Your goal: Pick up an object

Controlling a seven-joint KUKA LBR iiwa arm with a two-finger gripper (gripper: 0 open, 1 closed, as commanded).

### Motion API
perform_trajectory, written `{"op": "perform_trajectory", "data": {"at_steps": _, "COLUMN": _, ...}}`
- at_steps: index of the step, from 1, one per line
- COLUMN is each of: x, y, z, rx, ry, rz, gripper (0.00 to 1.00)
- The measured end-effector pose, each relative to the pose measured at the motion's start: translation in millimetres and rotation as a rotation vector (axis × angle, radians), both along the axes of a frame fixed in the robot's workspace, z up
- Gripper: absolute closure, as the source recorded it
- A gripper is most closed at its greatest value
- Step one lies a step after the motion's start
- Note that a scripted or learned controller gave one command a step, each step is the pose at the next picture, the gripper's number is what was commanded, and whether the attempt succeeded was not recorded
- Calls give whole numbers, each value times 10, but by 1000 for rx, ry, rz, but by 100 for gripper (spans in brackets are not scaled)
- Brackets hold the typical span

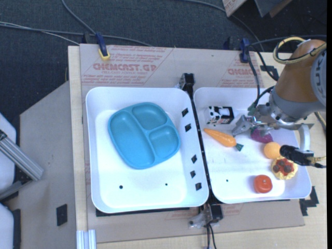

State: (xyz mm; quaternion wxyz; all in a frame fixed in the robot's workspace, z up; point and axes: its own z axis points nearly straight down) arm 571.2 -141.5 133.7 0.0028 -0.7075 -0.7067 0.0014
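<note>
The right bin [228, 188] holds several small items. An orange carrot [220, 137] lies near its left wall, and a black-and-white cow toy [220, 114] sits behind it. A purple object [261, 136] lies partly under the arm. Toward the front right are an orange ball [272, 150], a small tart with red topping [284, 169] and a red tomato [263, 183]. My gripper [244, 124] hangs low over the middle of the right bin, between the cow toy and the purple object, just right of the carrot's thick end. I see nothing held in it.
The left bin [104, 185] carries a blue divided plate [144, 134]. A black divider with clips [193, 139] runs between the bins. The arm's grey body with its orange band [301, 82] covers the right bin's back right corner. Cables trail at the far right.
</note>
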Motion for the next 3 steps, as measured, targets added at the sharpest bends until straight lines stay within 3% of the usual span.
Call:
{"op": "perform_trajectory", "data": {"at_steps": 1, "x": 69, "y": -24, "z": -291, "rx": -9, "ry": -30, "rz": -1, "gripper": 0}}
{"op": "perform_trajectory", "data": {"at_steps": 2, "x": 50, "y": -18, "z": -225, "rx": -7, "ry": -22, "rz": -1, "gripper": 100}}
{"op": "perform_trajectory", "data": {"at_steps": 3, "x": 133, "y": -84, "z": 271, "rx": -3, "ry": -11, "rz": 2, "gripper": 100}}
